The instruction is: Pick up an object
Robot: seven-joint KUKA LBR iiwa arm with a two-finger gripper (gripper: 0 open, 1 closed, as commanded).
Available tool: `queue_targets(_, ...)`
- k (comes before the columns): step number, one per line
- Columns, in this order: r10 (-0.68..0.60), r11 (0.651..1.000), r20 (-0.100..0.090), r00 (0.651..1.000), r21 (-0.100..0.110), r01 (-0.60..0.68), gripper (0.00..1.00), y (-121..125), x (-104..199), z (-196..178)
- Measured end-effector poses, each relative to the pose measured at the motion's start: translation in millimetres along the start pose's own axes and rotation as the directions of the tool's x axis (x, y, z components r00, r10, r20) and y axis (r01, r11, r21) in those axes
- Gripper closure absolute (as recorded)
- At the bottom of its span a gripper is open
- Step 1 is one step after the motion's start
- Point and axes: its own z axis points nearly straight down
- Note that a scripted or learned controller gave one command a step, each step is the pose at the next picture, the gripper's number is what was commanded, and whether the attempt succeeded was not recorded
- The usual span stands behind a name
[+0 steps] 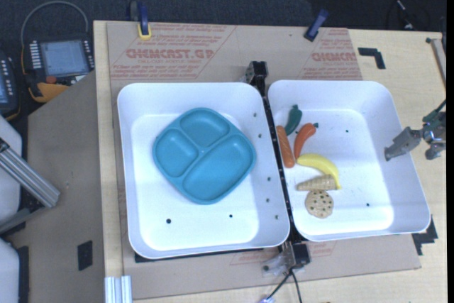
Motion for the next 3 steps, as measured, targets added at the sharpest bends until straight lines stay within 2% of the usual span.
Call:
queue_targets(1,-0.003,1.0,0.003,1.0,-0.009,0.003,0.0,2.0,0.3,-4.3)
queue_targets(2,-0.002,1.0,-0.001,1.0,-0.003,0.002,0.0,1.7,-2.1,38.6)
queue_targets(3,-0.003,1.0,0.001,1.0,-0.007,0.003,0.0,6.6,-0.5,80.2)
